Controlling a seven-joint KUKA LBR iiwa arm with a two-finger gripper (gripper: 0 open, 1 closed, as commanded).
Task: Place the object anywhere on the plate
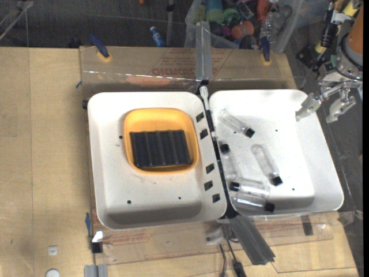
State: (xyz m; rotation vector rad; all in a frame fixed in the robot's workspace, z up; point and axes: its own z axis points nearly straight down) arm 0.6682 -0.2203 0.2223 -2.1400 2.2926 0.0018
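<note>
Several clear tubes (266, 164) lie down-left of the splayed, empty pincer (324, 107), the plate (160, 140) farther left.

The arm (354, 45) is cut off by the picture's right edge, so little above its wrist shows. The gripper (328, 100), above the right bin's (323, 172) far right corner, is too blurred to read. A clear vial (249, 199) overhangs that bin's near left corner, its outline hard to trace.
</note>
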